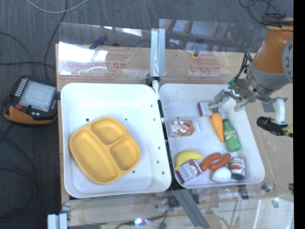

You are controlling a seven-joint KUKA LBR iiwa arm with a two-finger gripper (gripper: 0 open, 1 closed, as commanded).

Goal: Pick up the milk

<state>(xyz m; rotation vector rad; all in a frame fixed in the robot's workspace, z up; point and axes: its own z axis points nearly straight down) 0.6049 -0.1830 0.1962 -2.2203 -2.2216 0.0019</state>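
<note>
A small maroon-and-white carton (189, 171), which I take for the milk, lies on its side at the front left of the right bin (167, 142), beside a yellow banana (188, 157). My gripper (230, 100) hovers over the bin's far right part, well away from the carton. Its fingers (219, 98) are spread open with nothing between them. A purple-and-white box (205, 109) lies just left of and below the fingertips, touching the top of an orange carrot (218, 126).
The right bin also holds a brown-and-white packet (182, 128), a green bottle (231, 135), two red sausages (215, 161), a white egg (221, 175) and a small can (237, 166). A yellow divided plate (104, 149) lies in the left bin (76, 94). A teach pendant (31, 100) sits far left.
</note>
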